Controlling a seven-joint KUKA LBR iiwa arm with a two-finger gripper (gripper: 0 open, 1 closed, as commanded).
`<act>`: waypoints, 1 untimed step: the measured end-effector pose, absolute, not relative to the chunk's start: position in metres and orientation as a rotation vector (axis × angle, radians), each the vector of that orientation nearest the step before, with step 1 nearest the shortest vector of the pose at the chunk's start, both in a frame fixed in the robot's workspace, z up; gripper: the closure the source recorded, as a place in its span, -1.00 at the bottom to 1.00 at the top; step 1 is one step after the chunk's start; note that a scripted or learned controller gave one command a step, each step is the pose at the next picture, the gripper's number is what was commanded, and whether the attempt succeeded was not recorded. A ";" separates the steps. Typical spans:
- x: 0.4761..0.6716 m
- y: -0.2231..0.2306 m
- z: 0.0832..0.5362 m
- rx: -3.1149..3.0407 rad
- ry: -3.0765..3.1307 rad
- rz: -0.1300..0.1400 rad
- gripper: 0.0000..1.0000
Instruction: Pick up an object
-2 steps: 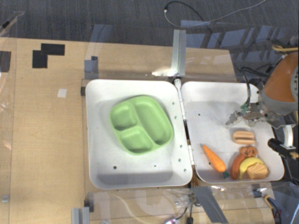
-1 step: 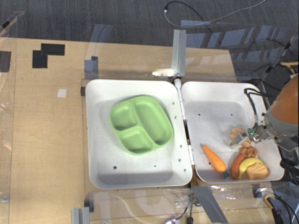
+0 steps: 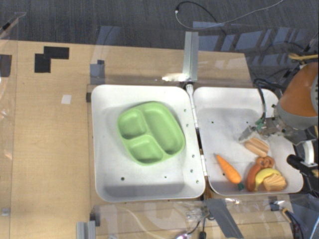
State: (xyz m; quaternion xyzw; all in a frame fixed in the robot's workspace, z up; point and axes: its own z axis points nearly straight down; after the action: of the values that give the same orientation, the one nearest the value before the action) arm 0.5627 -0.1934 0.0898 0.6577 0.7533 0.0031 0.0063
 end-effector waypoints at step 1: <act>0.560 -0.205 0.090 2.039 2.375 0.011 -1.00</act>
State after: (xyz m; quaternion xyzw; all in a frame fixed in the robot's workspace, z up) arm 0.5601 -0.2049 0.0898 0.6513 0.7588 0.0034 0.0057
